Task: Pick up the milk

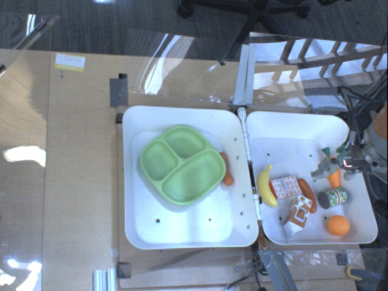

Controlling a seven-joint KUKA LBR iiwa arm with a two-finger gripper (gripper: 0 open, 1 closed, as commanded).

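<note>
Gripper (330, 164) sits low over the right side of the right bin (291, 121), arm coming in from the right edge. Can't tell if it's open or closed on anything; an orange piece (334, 179) sits right at its tip, contact unclear.

Milk (298, 215) is a small brown-and-white carton, tipped over near the bin's near edge, left of and nearer than the gripper. Not in the grasp. My read: approach not yet lined up on target.

Clutter is tight around it: hot dog (307, 193) touching its far side, patterned red box (284, 188) just beyond, banana (265, 185) to the left, green can (334, 197) and an orange (338, 225) to the right. A lying carton probably needs a pinch across its narrow faces; neighbours may get nudged.

Left bin (182, 232) holds a green divided plate (183, 164) with a carrot-like piece (226, 170) beside it.
</note>
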